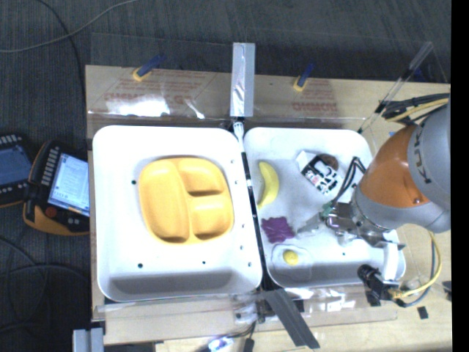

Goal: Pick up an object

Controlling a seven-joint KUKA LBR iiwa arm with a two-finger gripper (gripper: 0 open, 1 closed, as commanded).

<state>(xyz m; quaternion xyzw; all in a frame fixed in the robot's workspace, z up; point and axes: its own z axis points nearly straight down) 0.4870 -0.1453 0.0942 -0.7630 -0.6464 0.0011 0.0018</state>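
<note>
In the right bin lie a yellow banana, a purple crumpled object, a small yellow round object and a black-and-white object. My gripper reaches in from the right and is low in the bin, just right of the purple object and below the black-and-white one. Nothing is visibly held in it. The arm's orange band and wrist hide the bin's right part.
The left bin holds a yellow divided plate. A raised ridge separates the two bins. Cables run along the bench's right side. A handheld pendant lies off the bench at left.
</note>
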